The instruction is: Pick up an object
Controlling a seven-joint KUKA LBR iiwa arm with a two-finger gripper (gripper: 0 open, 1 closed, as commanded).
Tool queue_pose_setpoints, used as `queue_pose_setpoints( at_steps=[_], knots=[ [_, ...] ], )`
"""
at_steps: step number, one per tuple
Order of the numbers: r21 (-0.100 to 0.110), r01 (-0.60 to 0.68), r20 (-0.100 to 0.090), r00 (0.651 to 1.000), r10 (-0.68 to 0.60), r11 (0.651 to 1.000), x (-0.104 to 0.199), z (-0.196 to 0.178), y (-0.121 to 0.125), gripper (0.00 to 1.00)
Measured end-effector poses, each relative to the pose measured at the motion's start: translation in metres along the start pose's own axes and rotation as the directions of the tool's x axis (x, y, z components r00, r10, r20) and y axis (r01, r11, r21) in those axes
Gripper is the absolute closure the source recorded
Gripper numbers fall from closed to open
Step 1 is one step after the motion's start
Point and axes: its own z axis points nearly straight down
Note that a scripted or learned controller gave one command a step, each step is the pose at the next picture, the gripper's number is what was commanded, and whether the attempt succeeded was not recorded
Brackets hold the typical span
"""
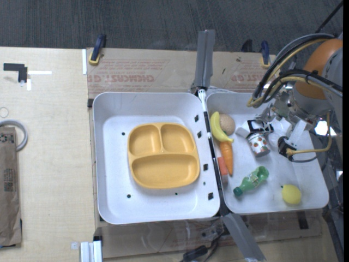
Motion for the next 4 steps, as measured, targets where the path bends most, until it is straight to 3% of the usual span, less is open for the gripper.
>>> queue_pose_setpoints(
  at_steps=[1,2,3,4],
  knots=[
    [0.004,-0.212,-0.015,0.977,0.212,0.977,-0.05,-0.002,-0.02,0.0],
    [0.027,-0.361,0.023,0.933,0.36,0.932,-0.025,-0.038,0.028,0.0],
    [-0.003,-0.467,-0.028,0.884,0.466,0.884,-0.075,-0.006,-0.046,0.0],
    [0.012,-0.588,-0.008,0.809,0.588,0.809,-0.07,-0.002,-0.034,0.0]
  ],
)
